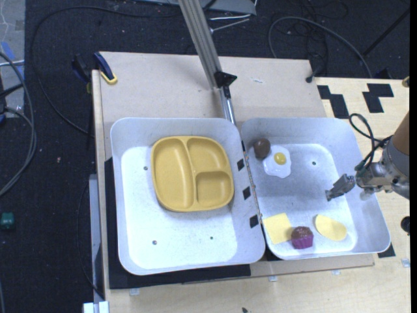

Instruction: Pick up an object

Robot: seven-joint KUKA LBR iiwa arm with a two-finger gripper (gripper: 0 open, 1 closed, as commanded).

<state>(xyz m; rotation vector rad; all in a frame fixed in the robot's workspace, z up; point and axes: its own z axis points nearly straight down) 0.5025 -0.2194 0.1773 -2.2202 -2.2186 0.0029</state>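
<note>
The right bin (339, 135) holds several toy foods. A brown ball (261, 148) lies at its back left, beside a fried egg (279, 162). Along the front sit a yellow cheese square (277, 227), a purple piece (301, 237) and a pale yellow oval slice (330, 227). My gripper (339, 189) hangs over the right side of this bin, above and slightly right of the oval slice. Nothing shows in its grasp.
The left bin (130, 194) bears a yellow divided plate (193, 173). A metal pole (202, 38) slants down to the seam between the bins at the back. Black clips (247, 191) line that seam. Cables trail by the arm's wrist at the right.
</note>
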